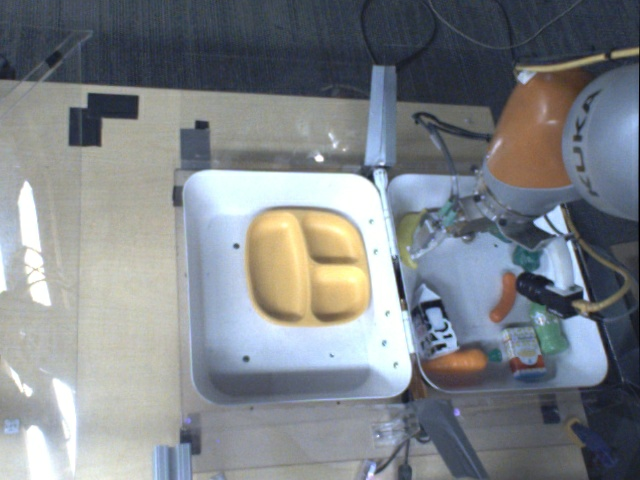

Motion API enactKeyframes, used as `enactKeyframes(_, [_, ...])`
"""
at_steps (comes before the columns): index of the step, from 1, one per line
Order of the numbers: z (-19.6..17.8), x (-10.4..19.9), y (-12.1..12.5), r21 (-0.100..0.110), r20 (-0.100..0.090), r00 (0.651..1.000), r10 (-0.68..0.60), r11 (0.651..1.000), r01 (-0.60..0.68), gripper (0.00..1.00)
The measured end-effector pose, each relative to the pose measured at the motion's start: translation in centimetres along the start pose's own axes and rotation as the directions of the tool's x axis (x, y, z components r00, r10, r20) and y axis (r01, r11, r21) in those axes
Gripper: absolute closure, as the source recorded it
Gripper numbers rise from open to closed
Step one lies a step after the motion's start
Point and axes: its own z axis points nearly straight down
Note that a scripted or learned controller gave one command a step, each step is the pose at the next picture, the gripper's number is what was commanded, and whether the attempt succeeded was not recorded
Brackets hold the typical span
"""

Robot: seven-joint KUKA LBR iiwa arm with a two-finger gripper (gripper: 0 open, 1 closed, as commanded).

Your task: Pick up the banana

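Camera view, looking down: two white bins side by side on the bench, one left bin [215, 298] and one right bin [590, 363], their inner walls touching along a metal divider. Left bin carries a single yellow divided tray [305, 265], three compartments, sitting near the bin's middle toward its back edge. Right bin is crowded: one banana [409, 233], pale yellow, tucked against the left wall near the back corner, partly hidden by the gripper; one black-and-white carton [434, 328] by the left wall; one orange carrot-like piece [457, 364] at the front edge; one slim orange-red item [503, 296] mid-bin; one green-and-red packet [522, 348] near the front right corner. One arm [560, 133], grey with orange band, reaching over the right bin's back edge. Gripper [436, 230] hangs just beside the banana, fingers parted, nothing pinched between them
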Motion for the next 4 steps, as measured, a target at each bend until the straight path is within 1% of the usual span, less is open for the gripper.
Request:
enactKeyframes(1, [0.0, 5.6, 2.6, 0.0, 0.0, 1.0, -0.027, 1.0, 0.027, 0.0])
enactKeyframes(2, [0.0, 0.6, -2.8, 0.0, 0.0, 0.999, -0.042, 0.999, 0.042, 0.0])
enactKeyframes(3, [0.0, 4.6, 3.2, -0.002, 0.0, 0.958, -0.286, 0.958, 0.286, 0.0])
enactKeyframes(4, [2.1, 0.8, -0.6, -0.013, -0.008, 0.95, -0.312, 0.95, 0.312, 0.0])
